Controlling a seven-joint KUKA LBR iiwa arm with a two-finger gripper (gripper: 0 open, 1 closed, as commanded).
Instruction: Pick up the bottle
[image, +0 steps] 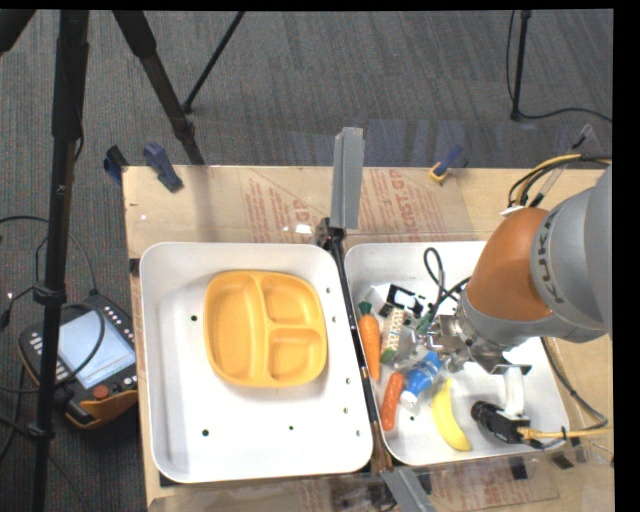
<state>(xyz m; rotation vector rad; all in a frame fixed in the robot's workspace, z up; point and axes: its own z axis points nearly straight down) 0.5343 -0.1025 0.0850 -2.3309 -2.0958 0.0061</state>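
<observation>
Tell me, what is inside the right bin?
The right bin holds a bottle, two carrots, a banana and small items. The arm covers its far right part.

right bin (470, 252) — bottle (420, 378) beside banana (452, 420) | left bin (170, 400) — yellow plate (266, 328)

Arm casing (590, 255): smooth grey shell, rounded and bulky in form.
Wrist band (510, 270): glossy orange, dome-like, set between the grey shell and the wrist.
Marking (553, 262): dark "KUKA" lettering running along the grey edge beside the orange band.
Wrist flange (490, 340): grey metallic ring below the orange band.
Cables (545, 175): yellow, black and white leads bundled at the upper casing.
Looped cable (433, 265): thin black lead curling near the wrist.
</observation>
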